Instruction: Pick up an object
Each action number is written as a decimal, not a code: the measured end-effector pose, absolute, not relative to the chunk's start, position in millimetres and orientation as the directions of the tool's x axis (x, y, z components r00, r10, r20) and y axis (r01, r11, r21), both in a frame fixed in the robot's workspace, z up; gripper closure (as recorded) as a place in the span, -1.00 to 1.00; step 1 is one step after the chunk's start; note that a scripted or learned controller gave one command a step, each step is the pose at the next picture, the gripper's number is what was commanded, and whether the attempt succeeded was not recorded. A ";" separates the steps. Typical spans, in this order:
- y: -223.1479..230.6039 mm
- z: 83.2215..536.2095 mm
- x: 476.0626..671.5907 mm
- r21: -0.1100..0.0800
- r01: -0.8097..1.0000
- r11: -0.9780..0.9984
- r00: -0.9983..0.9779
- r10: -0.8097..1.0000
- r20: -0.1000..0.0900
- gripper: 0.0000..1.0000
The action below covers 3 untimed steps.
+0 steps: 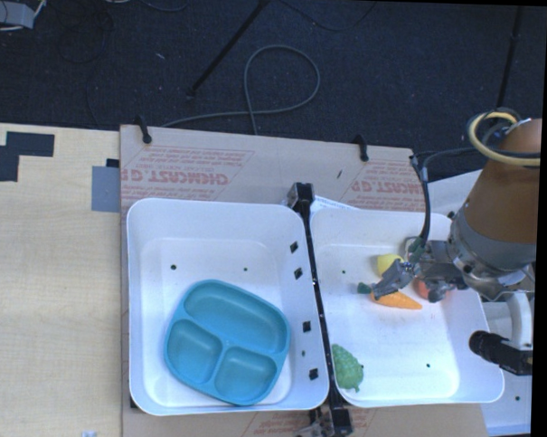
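Below, two shallow white bins are seen side by side on a cardboard sheet (257, 172) laid over the bench. The left bin (154, 253) is occupied by a blue divided tray (226, 340), which lies flat toward the near side and is turned slightly askew. The right bin (430, 374) is entered from the right by the arm (505, 210), grey with an orange band above the wrist. The gripper (399, 277) is lowered into the far right part of that bin, among a small cluster of objects. An orange carrot (398, 301) is seen lying just beneath and beside the gripper, its tip pointed toward the right. A yellow object (386, 262) is set just behind the gripper, and a small red object (422, 287) is partly hidden at its right. Whether any of these is touched by the gripper cannot be told, and whether the jaws are released or clenched cannot be told either, since that part is dark and tangled. A green leafy object (347, 367) rests apart from the cluster, against the near left corner of the right bin, beside the divider (308, 287) between the bins.
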<state>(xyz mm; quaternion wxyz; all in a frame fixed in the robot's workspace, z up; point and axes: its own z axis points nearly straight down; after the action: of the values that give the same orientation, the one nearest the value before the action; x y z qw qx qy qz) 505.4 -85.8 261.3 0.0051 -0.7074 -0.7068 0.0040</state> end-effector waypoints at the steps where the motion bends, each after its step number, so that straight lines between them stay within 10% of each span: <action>1: -86.1 266.6 507.2 -0.002 1.000 0.001 -0.001 1.000 0.000 -1.00; 3: -87.2 180.0 504.8 -0.008 1.000 0.000 0.000 1.000 0.002 -1.00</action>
<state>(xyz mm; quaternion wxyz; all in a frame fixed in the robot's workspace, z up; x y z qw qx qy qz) 504.8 -87.2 180.0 0.0036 -0.7071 -0.7071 0.0023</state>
